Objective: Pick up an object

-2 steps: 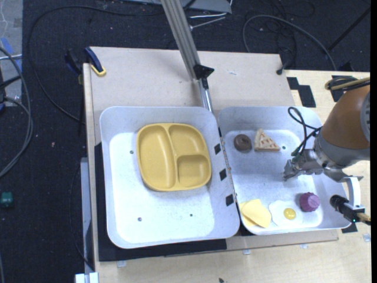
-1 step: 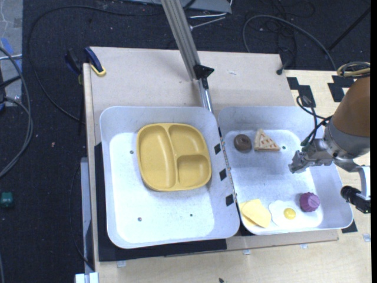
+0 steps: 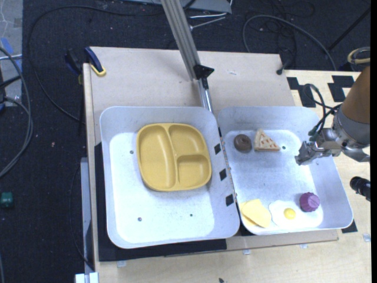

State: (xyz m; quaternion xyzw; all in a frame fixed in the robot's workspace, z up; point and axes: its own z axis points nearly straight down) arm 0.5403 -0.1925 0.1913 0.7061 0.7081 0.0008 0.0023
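A: You've got the grey two-finger gripper (image 3: 306,154) sitting at the right wall of the right-hand shallow white bin (image 3: 330,181), low over the floor. Nothing lifted yet, as far as I can see.

B: Is it open, is it shut?

A: You can't tell from up here; the tip is small and dark against the rim. No object shows in it, so I'd call the pick not yet done.

B: So where are your candidates?

A: All in that right bin. A brown round doughnut-like toy (image 3: 242,142) and a tan wedge like a sandwich slice (image 3: 266,141) sit just beside each other near the far wall. Along the near wall you've a yellow flat cheese-like piece (image 3: 254,213), a white fried-egg toy with a yellow yolk (image 3: 287,212), and a purple round knobbly toy (image 3: 309,202).

B: Room to work?

A: Plenty in the bin's middle, bare floor between the two rows. The purple one is near the right wall, so I'd judge that approach tight. The left-hand shallow white bin (image 3: 118,175) carries a yellow three-compartment plastic tray (image 3: 174,157), well apart from your gripper.
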